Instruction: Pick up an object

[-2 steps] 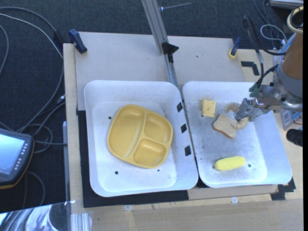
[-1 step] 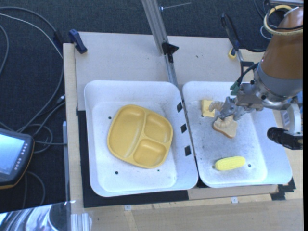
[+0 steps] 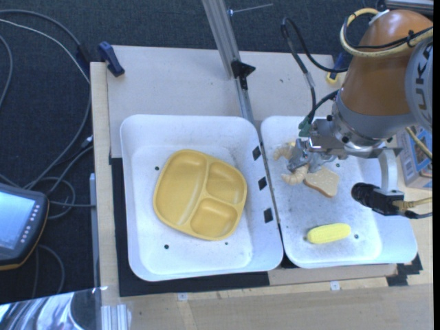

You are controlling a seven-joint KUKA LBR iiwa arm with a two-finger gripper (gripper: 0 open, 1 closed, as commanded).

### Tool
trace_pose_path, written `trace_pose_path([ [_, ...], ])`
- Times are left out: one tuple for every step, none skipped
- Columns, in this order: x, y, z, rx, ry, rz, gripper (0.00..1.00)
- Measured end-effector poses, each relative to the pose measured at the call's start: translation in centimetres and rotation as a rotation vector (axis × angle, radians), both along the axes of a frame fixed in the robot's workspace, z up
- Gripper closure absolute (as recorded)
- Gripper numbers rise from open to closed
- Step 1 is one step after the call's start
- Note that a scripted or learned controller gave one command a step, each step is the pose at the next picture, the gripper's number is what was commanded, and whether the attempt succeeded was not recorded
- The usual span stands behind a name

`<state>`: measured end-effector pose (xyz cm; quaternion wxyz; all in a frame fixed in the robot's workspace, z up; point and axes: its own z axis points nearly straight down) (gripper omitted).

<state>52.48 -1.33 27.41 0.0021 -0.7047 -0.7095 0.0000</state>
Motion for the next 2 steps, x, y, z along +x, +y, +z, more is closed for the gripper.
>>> trace_pose_path([
  [1.7, 4.5, -1.8, -0.001, 0.000, -0.001, 1.00],
  [2.0, 8.7, -2.8, -0.001, 0.002, -0.002, 1.00],
])
